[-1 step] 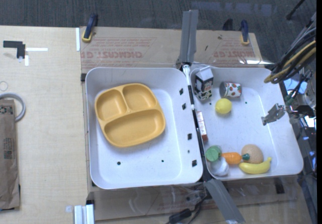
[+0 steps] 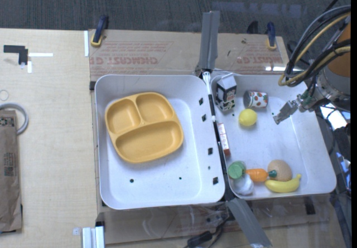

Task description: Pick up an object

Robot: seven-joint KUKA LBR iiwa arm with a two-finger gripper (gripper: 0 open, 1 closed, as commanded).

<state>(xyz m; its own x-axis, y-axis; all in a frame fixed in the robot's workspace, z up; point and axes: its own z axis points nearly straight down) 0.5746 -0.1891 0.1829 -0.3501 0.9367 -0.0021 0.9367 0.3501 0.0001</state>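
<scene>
We see the hand (image 2: 283, 113) hanging at the right bin's (image 2: 312, 152) upper right, nothing in it, its spread impossible to tell, and with the lemon (image 2: 248, 117) and can (image 2: 256, 98) just leftward, a careless drop could knock either rolling.

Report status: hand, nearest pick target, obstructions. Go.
Hand over the right bin, holding nothing. Nearest target: yellow ball, loose on the bin floor. Small can just behind it.
</scene>
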